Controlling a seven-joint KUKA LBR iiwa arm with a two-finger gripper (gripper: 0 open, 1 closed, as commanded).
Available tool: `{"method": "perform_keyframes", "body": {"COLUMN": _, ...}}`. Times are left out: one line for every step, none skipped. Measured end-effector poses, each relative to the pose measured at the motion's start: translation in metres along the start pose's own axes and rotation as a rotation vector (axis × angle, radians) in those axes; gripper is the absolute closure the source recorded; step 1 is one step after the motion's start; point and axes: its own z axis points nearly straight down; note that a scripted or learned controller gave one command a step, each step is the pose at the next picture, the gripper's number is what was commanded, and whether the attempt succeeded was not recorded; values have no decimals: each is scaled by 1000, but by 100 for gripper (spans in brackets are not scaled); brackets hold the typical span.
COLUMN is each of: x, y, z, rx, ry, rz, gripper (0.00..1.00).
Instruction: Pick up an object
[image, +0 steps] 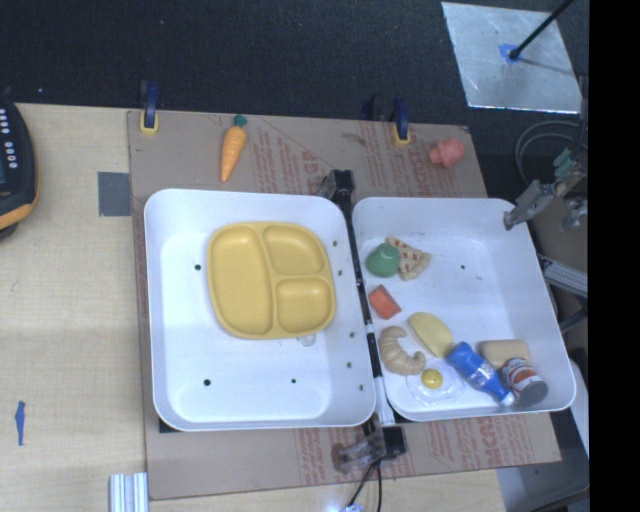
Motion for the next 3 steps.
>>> {"method": "perform_keyframes", "body": {"x": 65, "y": -49, "z": 109, "rx": 15, "ry": 7, "rz": -5, "gripper": 0}}
{"method": "perform_keyframes", "body": {"x": 84, "y": -80, "z": 200, "rx": 10, "ry": 5, "rz": 0, "gripper": 0}}
{"method": "perform_keyframes", "body": {"x": 81, "y": -77, "z": 184, "rx": 1, "ry": -1, "rz": 1, "gripper": 100}}
